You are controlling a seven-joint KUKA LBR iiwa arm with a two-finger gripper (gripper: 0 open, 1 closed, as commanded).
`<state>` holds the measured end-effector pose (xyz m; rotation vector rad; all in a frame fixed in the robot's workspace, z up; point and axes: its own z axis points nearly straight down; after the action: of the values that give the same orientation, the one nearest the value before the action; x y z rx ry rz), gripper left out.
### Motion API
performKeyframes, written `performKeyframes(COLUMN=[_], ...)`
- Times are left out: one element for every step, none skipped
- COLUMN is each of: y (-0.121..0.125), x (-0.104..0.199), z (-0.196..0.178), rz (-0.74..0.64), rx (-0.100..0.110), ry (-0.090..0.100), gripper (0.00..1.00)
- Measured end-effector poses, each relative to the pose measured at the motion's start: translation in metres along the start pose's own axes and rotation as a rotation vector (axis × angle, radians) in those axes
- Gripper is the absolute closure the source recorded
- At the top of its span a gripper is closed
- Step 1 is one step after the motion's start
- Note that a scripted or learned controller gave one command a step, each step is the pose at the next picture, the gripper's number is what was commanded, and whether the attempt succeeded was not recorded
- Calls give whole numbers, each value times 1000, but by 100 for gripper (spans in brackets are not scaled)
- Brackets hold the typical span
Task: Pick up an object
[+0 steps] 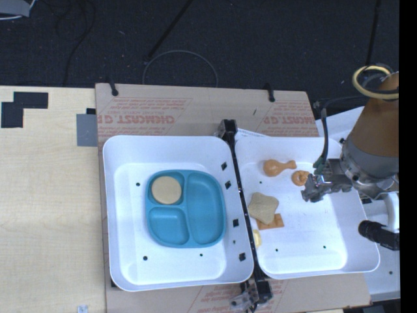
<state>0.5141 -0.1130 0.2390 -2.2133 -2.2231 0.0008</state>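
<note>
The right bin (306,250) holds several food-like pieces. An orange pear-shaped piece (277,167) lies near its back. A small orange ring-like piece (299,178) sits just right of it. A tan slice of bread (262,207) lies over an orange cracker (275,222) near the bin's left wall. My gripper (314,191) hangs low over the right bin, just right of the ring-like piece and touching or nearly touching it. Nothing shows between the fingers.
The left bin (124,240) bears a blue divided plate (195,210) with a round tan cookie (165,190) in its back-left compartment. A black divider (238,201) runs between the bins. A small yellow piece (257,239) lies by the right bin's left wall.
</note>
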Motion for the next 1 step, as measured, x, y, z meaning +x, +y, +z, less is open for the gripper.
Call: performKeyframes(y=[4], x=[55], z=[13], rz=[0], rx=[1], ry=[0], gripper=[100])
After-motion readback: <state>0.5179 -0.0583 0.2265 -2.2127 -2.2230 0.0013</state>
